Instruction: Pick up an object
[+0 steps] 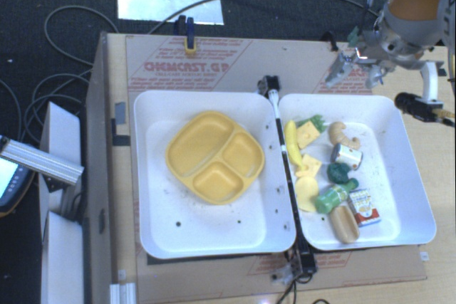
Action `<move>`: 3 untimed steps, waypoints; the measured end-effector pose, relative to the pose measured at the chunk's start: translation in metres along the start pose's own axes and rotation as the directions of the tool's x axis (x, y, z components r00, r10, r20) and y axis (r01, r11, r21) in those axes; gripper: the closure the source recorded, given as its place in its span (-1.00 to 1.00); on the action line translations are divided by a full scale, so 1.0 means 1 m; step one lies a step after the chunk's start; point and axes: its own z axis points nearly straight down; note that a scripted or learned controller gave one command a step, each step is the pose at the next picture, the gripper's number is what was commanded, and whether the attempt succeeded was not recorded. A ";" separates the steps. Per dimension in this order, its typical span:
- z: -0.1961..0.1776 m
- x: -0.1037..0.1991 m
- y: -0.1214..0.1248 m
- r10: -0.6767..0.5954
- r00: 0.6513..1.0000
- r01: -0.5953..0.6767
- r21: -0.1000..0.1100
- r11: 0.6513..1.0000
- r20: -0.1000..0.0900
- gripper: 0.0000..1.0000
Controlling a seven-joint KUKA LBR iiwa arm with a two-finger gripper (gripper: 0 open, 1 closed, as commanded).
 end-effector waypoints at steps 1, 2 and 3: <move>0.098 0.045 -0.020 -0.001 1.000 0.001 0.003 1.000 -0.001 -1.00; 0.176 -0.002 -0.007 0.002 1.000 -0.002 0.002 1.000 0.001 -1.00; 0.199 -0.027 0.012 0.002 1.000 -0.002 0.001 1.000 0.001 -1.00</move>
